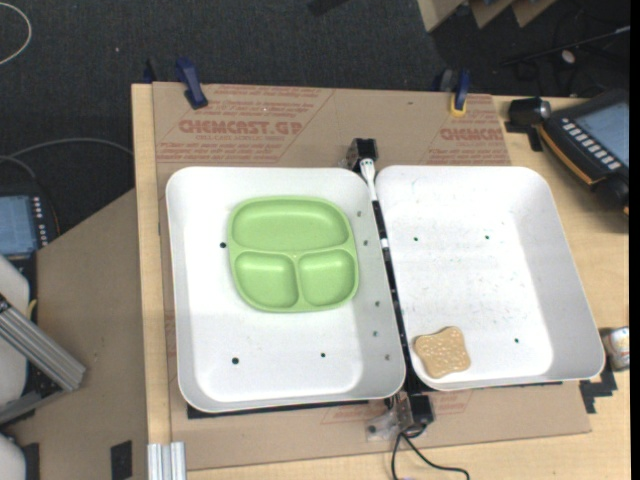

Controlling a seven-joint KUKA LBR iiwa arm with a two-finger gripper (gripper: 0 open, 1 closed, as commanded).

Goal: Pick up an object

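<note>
A light green divided plate [293,253] with three compartments lies in the left white bin [200,348], toward its upper middle. A small tan, biscuit-like piece with a bumpy edge [442,352] rests in the right white bin [520,218], near its lower left corner.
The two bins sit side by side on a cardboard sheet [250,118] clamped to the bench. A black and orange device [590,138] lies at the far right. Cables [420,448] run below the bins' front edge.
</note>
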